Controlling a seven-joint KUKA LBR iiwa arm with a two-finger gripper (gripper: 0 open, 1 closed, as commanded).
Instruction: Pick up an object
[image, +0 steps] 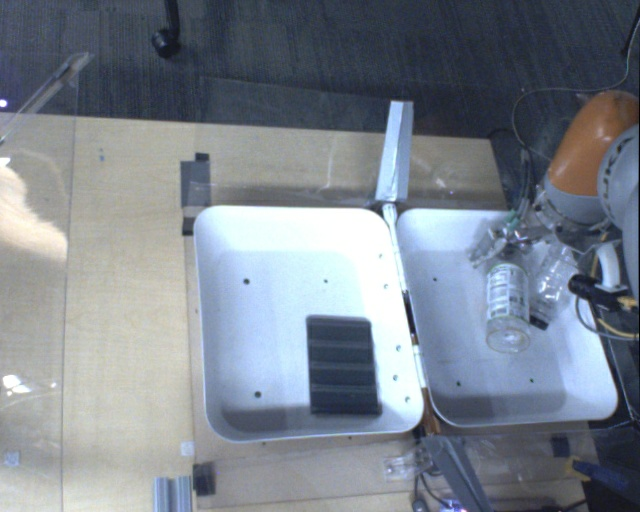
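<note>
A clear plastic bottle (507, 306) lies in the right bin (590, 395), in its middle, with its length running from far to near. My gripper (520, 250) hangs at the bottle's far end, just above or against it, below the grey wrist and the orange band (590, 140). Glare and the bottle's clear plastic blur where the gripper ends and the bottle begins. A black ribbed rectangular block (343, 365) lies flat in the left bin (225, 300), toward its near right part.
A metal divider strip (394, 165) stands behind the seam between the two bins. Cables (600, 300) hang at the right bin's right edge beside the arm. The wooden bench (100, 350) extends to the left of the bins.
</note>
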